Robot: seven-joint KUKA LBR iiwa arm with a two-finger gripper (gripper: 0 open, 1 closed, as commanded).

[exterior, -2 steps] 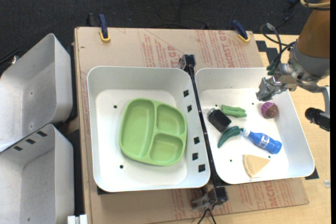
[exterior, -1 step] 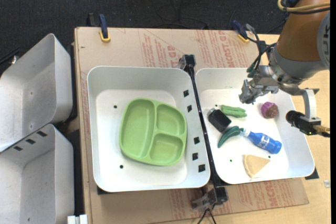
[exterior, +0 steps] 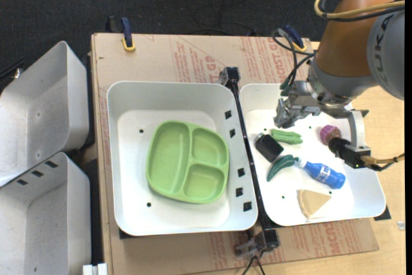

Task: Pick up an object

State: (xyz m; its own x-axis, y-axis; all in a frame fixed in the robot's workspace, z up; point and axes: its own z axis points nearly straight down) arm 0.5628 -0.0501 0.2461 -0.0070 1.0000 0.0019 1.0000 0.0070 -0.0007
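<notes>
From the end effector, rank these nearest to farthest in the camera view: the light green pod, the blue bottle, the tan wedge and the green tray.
From the end effector:
1. Light green pod, just below it in the right bin.
2. Blue bottle, lower right.
3. Tan wedge, near that bin's front edge.
4. Green tray, over in the left bin.

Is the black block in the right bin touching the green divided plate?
Apart. The camera view shows the black block in the right bin and the green divided plate in the left bin, bin walls between them.
</notes>
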